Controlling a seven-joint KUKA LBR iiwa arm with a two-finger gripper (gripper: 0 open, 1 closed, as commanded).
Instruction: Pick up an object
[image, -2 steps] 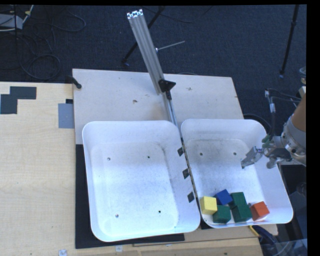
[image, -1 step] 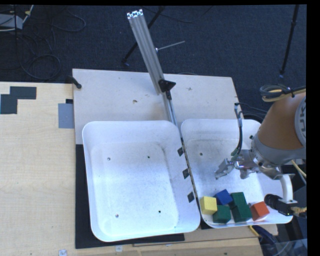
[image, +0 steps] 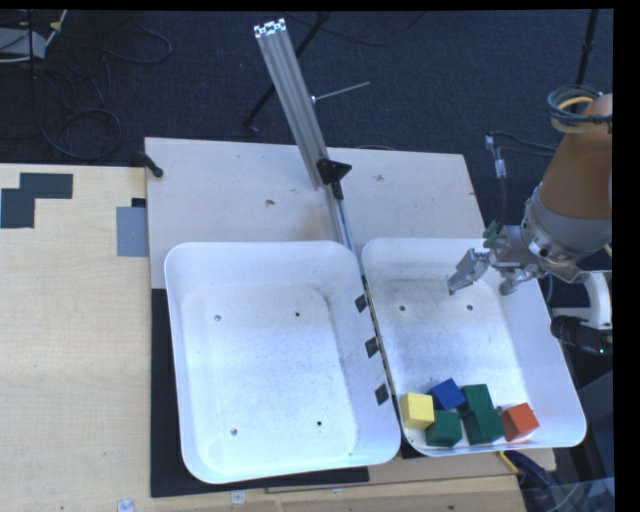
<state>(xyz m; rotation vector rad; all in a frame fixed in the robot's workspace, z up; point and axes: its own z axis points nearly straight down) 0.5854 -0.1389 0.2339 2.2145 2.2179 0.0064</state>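
Bench (image: 230, 190): pale board carrying two shallow white bins side by side, long edges touching.

Left bin (image: 190, 300): nearer the bench's left edge; floor bare apart from small dark holes.

Right bin (image: 560, 370): nearer the bench's right edge; blocks gathered in its near corner, toward the bench's front edge.

Blocks, listed left to right:
- Yellow block (image: 418, 408): closest to the divide between the bins, touching a small green block.
- Small green block (image: 444, 429): at the front of the cluster, just beside the bin's near rim.
- Blue block (image: 448, 392): behind the small green one, between yellow and the tall green block.
- Tall green block (image: 481, 412): middle of the cluster, touching blue and the orange block.
- Orange block (image: 518, 421): right end of the cluster, near the bin's right rim.

Arm (image: 578, 190): grey with orange band, entering over the right bin's far right rim.

Gripper (image: 487, 276): over the far part of the right bin, well apart from the blocks; fingers (image: 464, 272) spread apart, nothing between them.

Aluminium rail (image: 300, 110): slanted, rising from the meeting point of the bins' far edges toward the bench's back edge; black bracket (image: 333, 172) partway along.

Black clips (image: 372, 346): three, spaced along the divide between the bins.
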